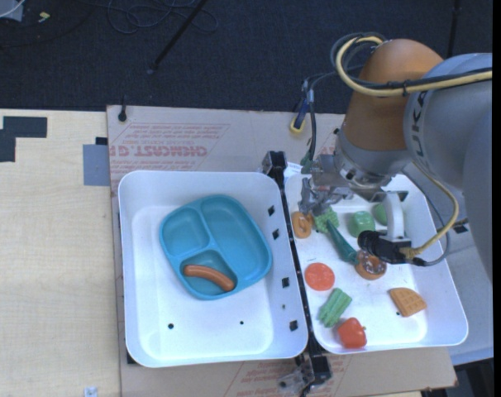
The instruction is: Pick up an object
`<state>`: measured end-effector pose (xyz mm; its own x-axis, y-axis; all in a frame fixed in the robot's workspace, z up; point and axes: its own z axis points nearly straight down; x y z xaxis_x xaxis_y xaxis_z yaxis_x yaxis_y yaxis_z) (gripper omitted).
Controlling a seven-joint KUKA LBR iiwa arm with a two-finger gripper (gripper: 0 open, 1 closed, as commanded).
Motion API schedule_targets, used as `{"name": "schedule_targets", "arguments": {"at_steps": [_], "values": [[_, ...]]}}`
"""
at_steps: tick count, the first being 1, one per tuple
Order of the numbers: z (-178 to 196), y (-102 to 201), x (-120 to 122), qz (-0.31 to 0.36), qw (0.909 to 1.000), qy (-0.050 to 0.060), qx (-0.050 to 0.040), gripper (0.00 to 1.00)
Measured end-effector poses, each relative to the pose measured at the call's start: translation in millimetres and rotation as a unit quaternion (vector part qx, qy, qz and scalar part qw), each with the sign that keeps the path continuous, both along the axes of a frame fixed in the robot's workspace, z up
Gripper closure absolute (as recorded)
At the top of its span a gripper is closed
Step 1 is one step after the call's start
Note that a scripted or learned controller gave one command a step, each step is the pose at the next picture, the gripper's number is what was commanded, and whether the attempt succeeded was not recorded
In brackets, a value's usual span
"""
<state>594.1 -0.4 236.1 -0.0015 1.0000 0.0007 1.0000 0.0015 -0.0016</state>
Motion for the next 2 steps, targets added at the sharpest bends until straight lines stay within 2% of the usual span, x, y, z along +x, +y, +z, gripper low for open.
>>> {"name": "schedule_targets", "arguments": {"at_steps": [1,2], "values": [[-20,1,6,0.001,1.0000,0.002,-0.0007,1.00],[0,0,0,0.001,1.0000,0.000,-0.0002,1.00]]}}
